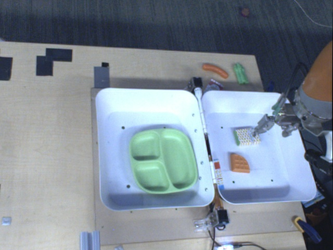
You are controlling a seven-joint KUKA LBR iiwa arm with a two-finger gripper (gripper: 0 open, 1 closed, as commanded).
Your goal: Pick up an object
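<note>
Two white bins sit side by side on the tabletop (52, 139). The left bin (112, 113) has a green plate (163, 160) with three parts in it. The right bin (291, 160) has a small dotted white and green block (244, 136) and, near it and closer to the front, an orange waffle piece (239, 163). The grey arm (317, 95) comes in from the right. Its hand (258, 132) is low in the right bin, with its tip touching the right side of the dotted block. I cannot tell if the hand is spread or pressed together. Behind the bins, on the tabletop, lie an orange hot dog toy (215, 71) and a green thing (240, 73).
</note>
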